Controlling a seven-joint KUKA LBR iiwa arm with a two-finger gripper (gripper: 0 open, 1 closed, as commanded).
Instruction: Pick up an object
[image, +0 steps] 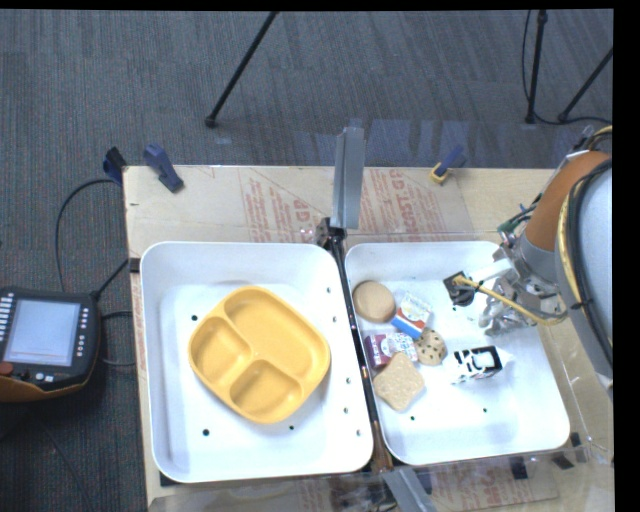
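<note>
In the right bin (520, 425), a slice of toast (399, 381), a cookie (431, 347), small packets (411, 318) and a round bun (374, 300) lie clustered by the inner wall, none yet lifted. Farther back, the gripper (497, 318) hangs low over the bin's right half beside a black-and-white carton (478, 363); whether its jaws are parted or grasp anything cannot be told, so the pick looks still to be made.

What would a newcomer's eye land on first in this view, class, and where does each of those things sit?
The yellow divided plate stands out most, lying alone in the left bin. Next comes the cluster of small food items against the left side of the right bin. The gripper hangs over that bin's right part, above a black-and-white carton.
</note>
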